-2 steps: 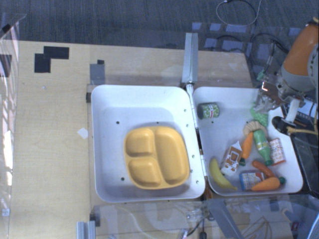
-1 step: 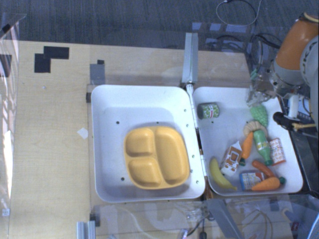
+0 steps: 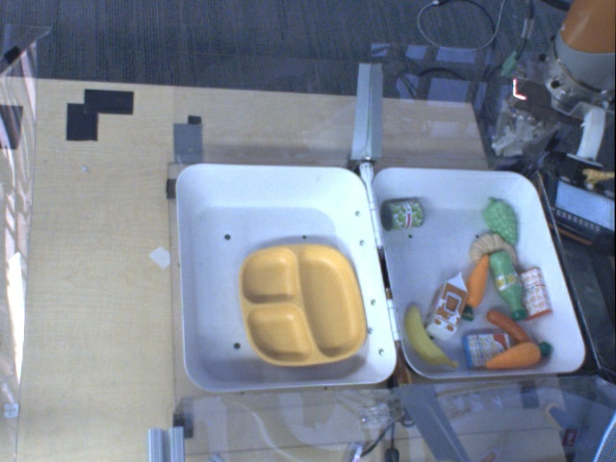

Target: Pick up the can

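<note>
while the arm (image 3: 585,17) sits up at the top right corner past the bench, i see its gripper (image 3: 525,128) hanging outside the right bin (image 3: 568,292), just off that bin's far right corner, and i cannot tell its state from this angle, too cluttered and blurry there. the can (image 3: 402,214) lies on its side, green label, well down-left of the gripper, in the far left corner of the right bin, near the divider between bins and apart from everything else. rest of the right bin's stuff is below the gripper, toward the near side: a green leafy piece (image 3: 500,221) closest to the gripper, under it a round cracker-like thing (image 3: 491,246), a green bottle (image 3: 506,284) touching a small red-white can-like item (image 3: 534,292), an orange carrot (image 3: 478,282) beside the bottle, a white-brown carton (image 3: 447,306), a banana (image 3: 424,339) near the bin's near left corner, a blue box (image 3: 479,346), and two more orange carrot-like pieces (image 3: 515,356) at the near edge, all bunched and touching or overlapping. far left of the gripper, left bin (image 3: 207,287) holds a yellow divided plate (image 3: 302,303), three compartments, flat on the bin floor. black tape marks (image 3: 96,112) on the bench (image 3: 96,258) way left of the gripper. cables (image 3: 462,17) on the floor just left of the arm.
</note>
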Tool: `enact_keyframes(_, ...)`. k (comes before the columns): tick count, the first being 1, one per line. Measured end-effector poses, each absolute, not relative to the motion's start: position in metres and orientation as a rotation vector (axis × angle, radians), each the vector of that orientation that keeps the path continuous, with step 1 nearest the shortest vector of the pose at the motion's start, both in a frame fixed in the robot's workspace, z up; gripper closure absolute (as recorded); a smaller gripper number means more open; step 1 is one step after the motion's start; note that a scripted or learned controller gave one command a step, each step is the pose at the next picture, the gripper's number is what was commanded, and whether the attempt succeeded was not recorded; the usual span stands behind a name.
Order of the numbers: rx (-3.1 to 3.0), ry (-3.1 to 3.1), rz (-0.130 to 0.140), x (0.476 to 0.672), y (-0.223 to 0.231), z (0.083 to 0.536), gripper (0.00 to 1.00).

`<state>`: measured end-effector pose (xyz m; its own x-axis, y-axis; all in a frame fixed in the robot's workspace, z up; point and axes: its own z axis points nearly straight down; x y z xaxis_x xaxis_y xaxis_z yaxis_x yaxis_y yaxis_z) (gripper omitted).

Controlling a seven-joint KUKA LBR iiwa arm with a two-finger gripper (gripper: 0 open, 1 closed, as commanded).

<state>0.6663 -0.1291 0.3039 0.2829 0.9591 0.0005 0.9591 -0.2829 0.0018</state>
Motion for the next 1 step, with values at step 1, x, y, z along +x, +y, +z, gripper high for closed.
enact_keyframes(1, 2.531, 1.866, -0.004, 0.6687, -0.1854, 0.1949, 1.00)
